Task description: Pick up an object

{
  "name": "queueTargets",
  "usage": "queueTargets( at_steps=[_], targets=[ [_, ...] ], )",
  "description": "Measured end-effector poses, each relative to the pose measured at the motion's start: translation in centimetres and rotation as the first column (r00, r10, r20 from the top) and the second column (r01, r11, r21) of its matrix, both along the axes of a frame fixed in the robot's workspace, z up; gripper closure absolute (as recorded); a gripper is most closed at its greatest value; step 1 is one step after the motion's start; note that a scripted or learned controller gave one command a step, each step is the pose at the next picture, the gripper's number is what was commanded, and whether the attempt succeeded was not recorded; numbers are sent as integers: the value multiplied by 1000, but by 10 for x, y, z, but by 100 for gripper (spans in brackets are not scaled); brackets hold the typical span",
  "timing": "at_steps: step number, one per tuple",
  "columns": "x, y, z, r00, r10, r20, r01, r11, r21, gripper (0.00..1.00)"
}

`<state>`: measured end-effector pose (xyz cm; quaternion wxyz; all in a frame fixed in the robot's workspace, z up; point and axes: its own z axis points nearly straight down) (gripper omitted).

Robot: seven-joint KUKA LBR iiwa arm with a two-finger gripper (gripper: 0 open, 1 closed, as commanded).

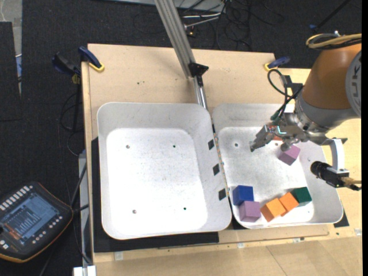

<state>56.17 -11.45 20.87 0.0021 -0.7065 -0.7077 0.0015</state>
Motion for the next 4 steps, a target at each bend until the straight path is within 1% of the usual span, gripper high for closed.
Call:
queueTargets(
  at_steps=[1, 2, 3, 4],
  targets=[
    [0, 0, 2, 1000, -2, 4, 2, 1000, 0, 0],
    [2, 6, -60, 1000, -2, -1, 2, 1000, 0, 0],
    [0, 7, -114, 1000, -2, 0, 2, 1000, 0, 0],
    [2, 7, -100, 1000, -3, 6, 3, 1000, -1, 100]
  ],
)
